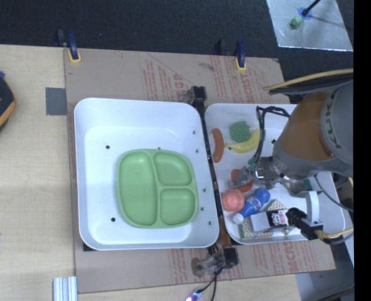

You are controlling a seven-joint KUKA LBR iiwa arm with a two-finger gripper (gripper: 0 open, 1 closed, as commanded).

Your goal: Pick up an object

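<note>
A: What lies in the right bin (270, 113)?

B: A jumble of small things. A reddish sausage shape (218, 144) lies along the left wall, a yellow banana (247, 144) sits beside a green knobbly lump (239, 130) near the far side, and a pink ball (233, 200) touches a blue bottle (254, 203) nearer the front. A small dark-and-white box (277, 219) rests by the front wall.

A: And the left bin (97, 130)?

B: It holds a pale green divided plate (155, 188), lying flat toward the middle.

A: How does the arm (314, 133) stand?

B: It reaches in from the right, its orange band over the right bin, wrist angled down toward the bin's middle.

A: The gripper (251, 173)?

B: It is low among the things, just beside something red-orange (241, 179) and above the pink ball. How far it is spread, or whether it holds anything, I cannot tell.
</note>
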